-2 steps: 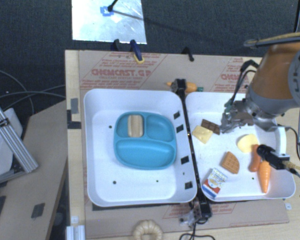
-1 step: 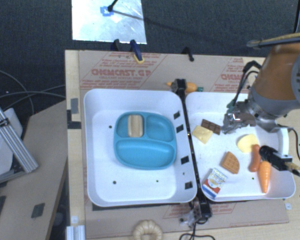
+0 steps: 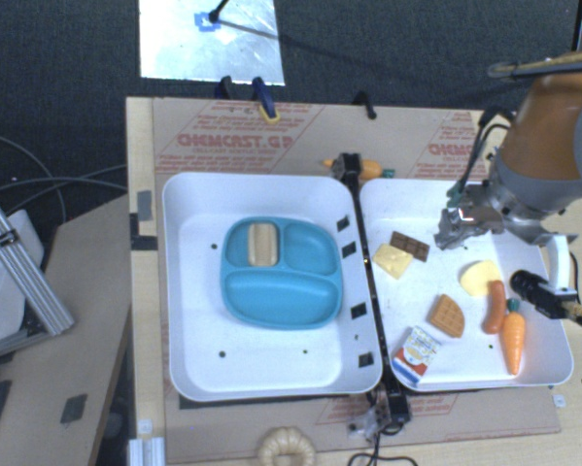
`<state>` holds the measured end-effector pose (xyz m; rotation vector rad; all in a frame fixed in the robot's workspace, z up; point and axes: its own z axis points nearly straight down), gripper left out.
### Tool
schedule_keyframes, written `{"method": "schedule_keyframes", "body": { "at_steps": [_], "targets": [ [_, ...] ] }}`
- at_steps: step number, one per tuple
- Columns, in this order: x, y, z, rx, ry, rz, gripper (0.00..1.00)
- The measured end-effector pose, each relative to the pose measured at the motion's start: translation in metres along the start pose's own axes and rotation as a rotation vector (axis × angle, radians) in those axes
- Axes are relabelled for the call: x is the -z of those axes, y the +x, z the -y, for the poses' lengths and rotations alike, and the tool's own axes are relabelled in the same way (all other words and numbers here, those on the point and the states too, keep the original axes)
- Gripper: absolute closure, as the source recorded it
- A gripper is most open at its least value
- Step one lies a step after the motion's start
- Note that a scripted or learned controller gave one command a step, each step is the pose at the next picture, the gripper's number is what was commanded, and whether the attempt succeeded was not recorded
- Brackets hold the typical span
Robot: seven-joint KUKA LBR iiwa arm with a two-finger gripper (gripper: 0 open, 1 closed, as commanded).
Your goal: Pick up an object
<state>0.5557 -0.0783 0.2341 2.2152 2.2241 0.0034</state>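
Observation:
My gripper (image 3: 453, 229) hangs over the right bin (image 3: 465, 372), near its upper middle, just right of a brown chocolate bar (image 3: 409, 246). Below that lie a yellow cheese wedge (image 3: 392, 260), a waffle (image 3: 446, 316), a pale yellow slice (image 3: 479, 278), a red sausage (image 3: 495, 306), an orange carrot (image 3: 513, 341) and a small milk carton (image 3: 416, 353). Nothing shows between the gripper's tips.
The left bin (image 3: 198, 357) holds a blue divided plate (image 3: 281, 272) with a tan bread piece (image 3: 261, 244) in its upper left compartment. A black fitting (image 3: 538, 293) sits at the right bin's edge. Clamps (image 3: 264, 100) stand at the board's back edge.

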Motion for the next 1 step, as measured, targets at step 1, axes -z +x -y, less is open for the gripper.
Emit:
{"method": "schedule_keyframes", "body": {
  "at_steps": [1],
  "targets": [
    [-0.0031,0.0042,-0.0063,0.001,0.001,0.000,1.00]
  ]
}}
